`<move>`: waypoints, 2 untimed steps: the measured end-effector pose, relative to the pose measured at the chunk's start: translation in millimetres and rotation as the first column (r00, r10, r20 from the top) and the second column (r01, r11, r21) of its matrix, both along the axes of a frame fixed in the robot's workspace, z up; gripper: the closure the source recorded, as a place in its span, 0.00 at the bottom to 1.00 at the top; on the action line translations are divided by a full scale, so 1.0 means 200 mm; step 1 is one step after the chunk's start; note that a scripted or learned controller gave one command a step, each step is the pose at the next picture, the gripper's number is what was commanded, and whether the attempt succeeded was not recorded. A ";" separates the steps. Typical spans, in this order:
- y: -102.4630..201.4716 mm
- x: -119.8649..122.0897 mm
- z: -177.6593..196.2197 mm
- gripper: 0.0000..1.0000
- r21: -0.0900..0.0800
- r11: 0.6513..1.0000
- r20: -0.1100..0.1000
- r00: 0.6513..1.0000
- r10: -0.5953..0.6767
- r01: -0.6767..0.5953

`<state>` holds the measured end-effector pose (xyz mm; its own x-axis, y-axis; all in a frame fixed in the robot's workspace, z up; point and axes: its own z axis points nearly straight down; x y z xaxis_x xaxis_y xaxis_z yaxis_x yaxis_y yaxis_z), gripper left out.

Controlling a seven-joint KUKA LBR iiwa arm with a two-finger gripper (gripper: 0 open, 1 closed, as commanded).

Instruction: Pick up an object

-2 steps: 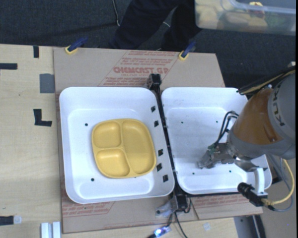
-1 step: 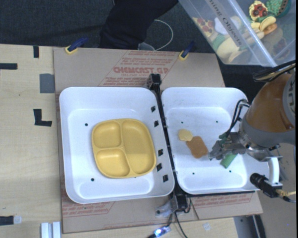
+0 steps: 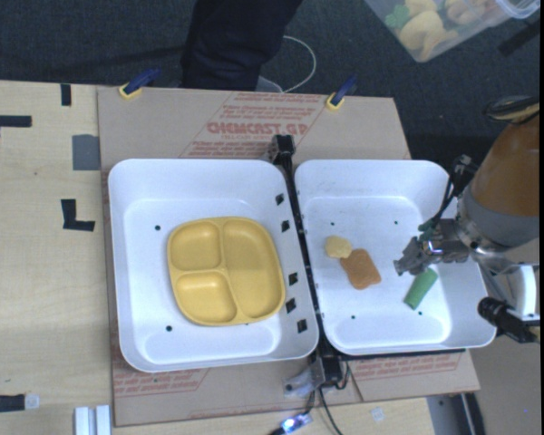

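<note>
The grey arm with its orange band (image 3: 517, 166) is cut off at the right edge, and its bulk hides part of the right white bin's (image 3: 372, 333) far wall. The pincer (image 3: 423, 254) is small and dark against the arm's wrist; whether it is released or clenched cannot be told. It sits just above the upper end of a short green cylinder (image 3: 421, 289), which lies tilted on the bin floor near the right wall. Near the bin's left wall lie a small yellow lump (image 3: 337, 246) and a flat orange-brown piece (image 3: 361, 269), touching each other; bare floor lies between them and the cylinder. The left white bin (image 3: 136, 243) holds a yellow three-compartment plastic tray (image 3: 225, 270), with bare floor around it.
</note>
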<state>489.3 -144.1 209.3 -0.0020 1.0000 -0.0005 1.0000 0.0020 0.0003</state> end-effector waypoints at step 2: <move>0.28 0.08 0.11 1.00 0.003 1.000 -0.005 1.000 0.005 -0.005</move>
<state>505.9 -88.5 230.4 -0.0074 1.0000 0.0024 1.0000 0.0074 -0.0043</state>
